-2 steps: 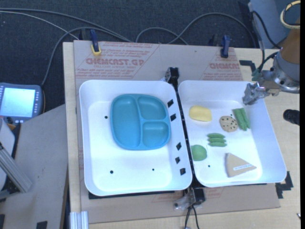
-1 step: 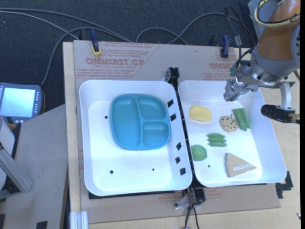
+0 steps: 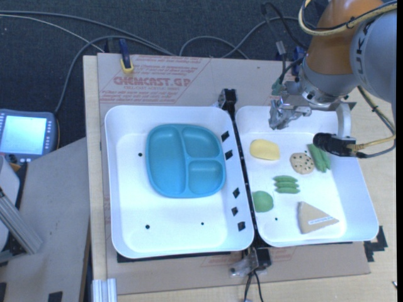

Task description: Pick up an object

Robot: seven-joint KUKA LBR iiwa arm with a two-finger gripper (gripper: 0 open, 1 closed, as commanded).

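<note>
Both bins, the left bin [image 3: 126, 168] and the right bin [image 3: 352, 175], look like smooth white plastic with a soft shine. The blue tray [image 3: 186, 161] is matt plastic. The board [image 3: 157, 77] under them looks like raw brown cardboard or wood, dull and printed. The floor [image 3: 63, 5] seems a dark rough carpet. The gripper [image 3: 281, 118] looks like bare metal, the band [image 3: 340, 30] above it glossy orange.

— From where is the scene viewed?
— From one fixed camera above the bench [image 3: 157, 80], angled down at a slant.
— What is covered?
— Both bins, framed whole from mid distance; the gripper [image 3: 280, 121] is seen at upper right.
</note>
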